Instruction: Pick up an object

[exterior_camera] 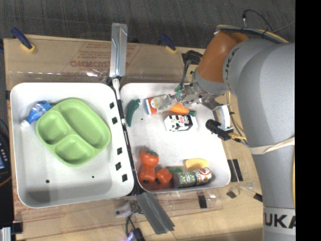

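Near the upper middle of the right-hand shallow white plastic bin (150, 134) lies a small orange carrot-shaped toy (179, 109), and the hand (181, 97) sits right over it, low in the bin. Whether the hand is open or closed I cannot tell; its metal parts blur into the clutter beneath, so nothing shows that the carrot is held.

Just left of the carrot lies a small white carton with an orange end (156, 103), touching or nearly so, and just below it a black-and-white cow-patterned carton (179, 123). That crowding looks like the main risk: the hand could close on a carton edge instead of the carrot, or nudge the carrot sideways, and smooth, rounded plastic would likely slip out of a shallow pinch.

Further out, a dark green leaf-shaped piece (132, 110) lies near the bin's left wall. Along the bottom edge sit glossy red-orange pepper-like toys (149, 167), a green-labelled can lying on its side (192, 177), and a yellow banana-like piece (196, 163).

The left white bin (30, 185) holds a light green three-compartment plate (73, 131) with a crumpled blue-and-white item (36, 111) at its upper left edge. Both bins rest on a brown worktop (75, 59).
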Available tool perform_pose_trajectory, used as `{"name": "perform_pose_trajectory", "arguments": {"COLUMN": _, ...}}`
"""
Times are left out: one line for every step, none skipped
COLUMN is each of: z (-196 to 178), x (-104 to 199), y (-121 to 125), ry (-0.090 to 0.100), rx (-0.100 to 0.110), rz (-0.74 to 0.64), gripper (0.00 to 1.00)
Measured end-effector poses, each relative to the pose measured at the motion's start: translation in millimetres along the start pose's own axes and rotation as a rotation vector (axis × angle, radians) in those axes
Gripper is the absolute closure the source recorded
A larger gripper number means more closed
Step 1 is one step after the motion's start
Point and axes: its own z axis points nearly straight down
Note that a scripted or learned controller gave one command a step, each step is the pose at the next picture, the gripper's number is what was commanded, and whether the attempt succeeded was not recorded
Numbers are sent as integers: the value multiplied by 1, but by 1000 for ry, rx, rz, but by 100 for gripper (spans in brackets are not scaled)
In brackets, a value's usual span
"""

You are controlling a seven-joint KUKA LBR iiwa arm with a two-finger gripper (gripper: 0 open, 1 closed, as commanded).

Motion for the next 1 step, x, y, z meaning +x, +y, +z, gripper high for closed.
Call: {"name": "perform_pose_trajectory", "arguments": {"z": -11, "x": 0, "y": 1, "ry": 0, "rx": 1, "rz": -4, "gripper": 100}}
